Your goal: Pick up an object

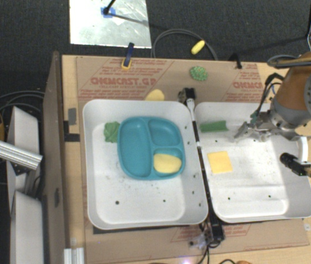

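Note:
My gripper (242,131) hangs over the back of the right bin (287,202), its thin fingers pointing left and slightly spread with nothing between them. A green rectangular block (213,126) lies just left of the fingertips, near the bin's back left corner. A flat yellow square (219,161) rests on the bin floor below the block. In the left bin (105,202) sits a blue divided plate (147,146) with a yellow oval piece (167,163) in its lower right compartment. A green leafy piece (111,131) lies at the plate's left edge.
Behind the bins, on the cardboard, lie a yellow rounded item (155,95), a green bumpy ball (198,73) and a yellow capsule (198,47). A black clamp (187,97) sits at the divider between the bins. The arm's grey and orange body (301,95) overhangs the right bin's back right.

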